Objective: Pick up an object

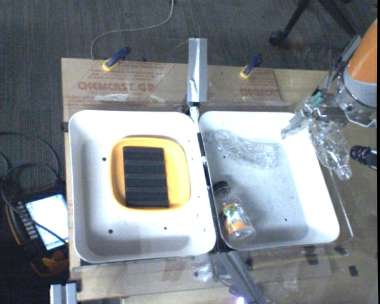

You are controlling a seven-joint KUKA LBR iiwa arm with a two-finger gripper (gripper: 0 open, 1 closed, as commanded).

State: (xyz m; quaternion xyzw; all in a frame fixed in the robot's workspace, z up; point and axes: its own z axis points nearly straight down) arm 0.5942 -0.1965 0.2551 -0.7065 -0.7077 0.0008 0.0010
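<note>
Right bin [316, 227]: one small clear plastic bottle with black cap and orange label [231, 214], lying on its side at the near-left corner; light, stiff, slippery, best pinched across its middle. One crumpled clear plastic film [244, 147]. Left bin [88, 189]: one yellow tray holding a black ribbed block [149, 173]. Gripper [326, 128], at the right bin's far-right edge: whether spread or pressed together, cannot tell.
</note>
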